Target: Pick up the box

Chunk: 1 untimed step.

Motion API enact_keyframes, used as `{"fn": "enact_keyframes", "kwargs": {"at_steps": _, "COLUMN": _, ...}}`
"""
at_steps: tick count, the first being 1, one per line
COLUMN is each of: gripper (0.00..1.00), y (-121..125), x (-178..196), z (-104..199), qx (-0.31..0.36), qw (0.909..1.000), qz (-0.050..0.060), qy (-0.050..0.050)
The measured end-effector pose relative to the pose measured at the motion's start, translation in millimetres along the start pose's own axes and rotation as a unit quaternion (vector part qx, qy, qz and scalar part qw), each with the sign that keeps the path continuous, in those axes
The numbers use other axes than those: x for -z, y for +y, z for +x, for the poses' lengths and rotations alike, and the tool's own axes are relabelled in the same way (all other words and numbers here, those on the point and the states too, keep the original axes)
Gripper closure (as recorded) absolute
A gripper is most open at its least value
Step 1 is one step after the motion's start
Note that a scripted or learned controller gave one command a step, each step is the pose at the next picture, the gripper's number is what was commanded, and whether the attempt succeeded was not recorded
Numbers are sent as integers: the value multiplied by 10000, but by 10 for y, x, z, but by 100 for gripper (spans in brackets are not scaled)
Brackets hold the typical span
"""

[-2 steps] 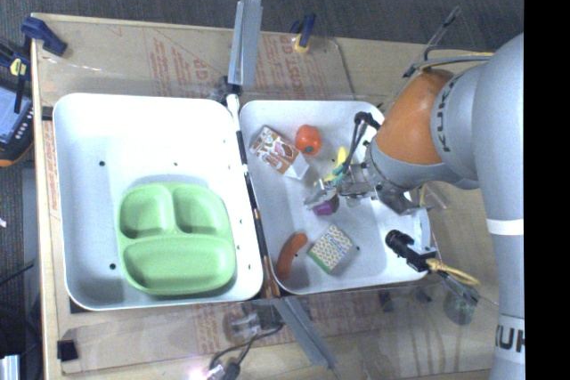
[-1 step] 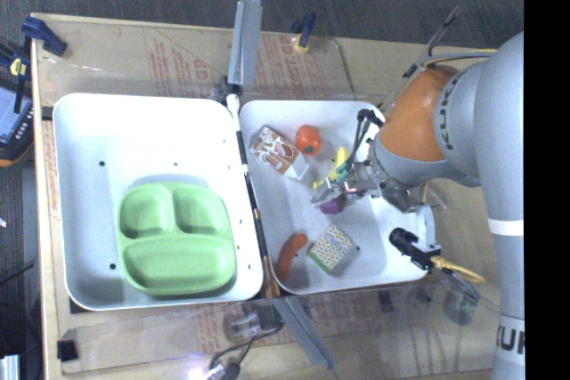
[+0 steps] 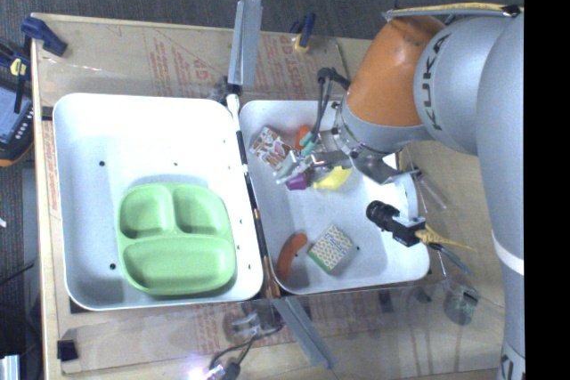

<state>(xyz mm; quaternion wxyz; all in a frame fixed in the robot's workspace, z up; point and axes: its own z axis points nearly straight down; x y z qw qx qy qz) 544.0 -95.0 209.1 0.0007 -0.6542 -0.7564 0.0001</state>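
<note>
The box point(image 3: 332, 247), small with a green and white patterned top, lies flat near the front of the right bin point(image 3: 374, 276). My gripper point(image 3: 303, 166) hangs over the back half of that bin, well behind the box and apart from it. Directly at the gripper lie a purple item point(image 3: 297, 181) and a yellow item point(image 3: 335, 179). The arm's grey and orange body hides the bin's back right corner.
An orange-red sausage-shaped toy point(image 3: 290, 254) lies just left of the box. A patterned packet point(image 3: 269, 145) sits at the right bin's back left, with a small orange piece point(image 3: 305, 136) beside it. The left bin point(image 3: 80, 147) holds a green divided tray point(image 3: 176, 238).
</note>
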Motion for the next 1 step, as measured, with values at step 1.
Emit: {"fn": "enact_keyframes", "kwargs": {"at_steps": 1, "gripper": 100, "y": -441, "x": 437, "z": 658, "qx": 61, "qw": 10000, "qz": 9, "qy": 3}}
